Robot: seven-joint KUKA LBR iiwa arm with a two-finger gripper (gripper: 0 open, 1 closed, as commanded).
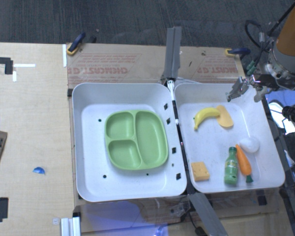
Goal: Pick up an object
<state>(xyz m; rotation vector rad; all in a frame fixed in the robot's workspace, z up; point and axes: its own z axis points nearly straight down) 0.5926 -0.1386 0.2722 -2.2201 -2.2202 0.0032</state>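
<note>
The right bin (265, 114) holds a yellow banana (206, 116) with a tan flat piece (225, 118) beside it, a white rounded object (249, 144), an orange carrot (244, 162), a green bottle (231, 166) and a yellow block (200, 171). My gripper (247, 93) hangs over the bin's far right corner, above and to the right of the banana. Its two fingers are spread apart and open, with nothing between them.
The left bin (83, 132) holds a green divided plate (136, 139). A cardboard sheet (118, 65) lies behind both bins. Cables (258, 33) hang near the arm's wrist at the upper right.
</note>
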